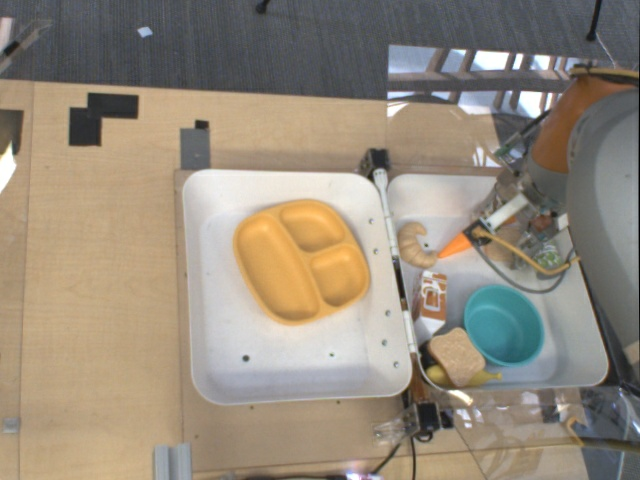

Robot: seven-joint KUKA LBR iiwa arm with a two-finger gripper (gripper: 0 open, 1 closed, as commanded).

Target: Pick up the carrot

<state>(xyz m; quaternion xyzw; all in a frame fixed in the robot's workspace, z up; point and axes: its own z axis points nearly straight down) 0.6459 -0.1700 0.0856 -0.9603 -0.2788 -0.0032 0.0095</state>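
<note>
The carrot (455, 246) is a short orange cone in the right bin (590, 368), with its tip pointing down-left toward a croissant (415, 244). My gripper (480, 233) reaches in from the right and sits on the carrot's thick end. The fingers are shut on that end, which hides it. The grey arm with its orange band (560, 133) rises over the bin's right side.
The right bin also holds a small printed packet (432, 296), a teal bowl (504, 325), a bread slice (456, 356) and a banana (470, 377) beneath it. A yellow divided plate (300, 260) lies in the left bin (215, 358). Cables hang by the wrist.
</note>
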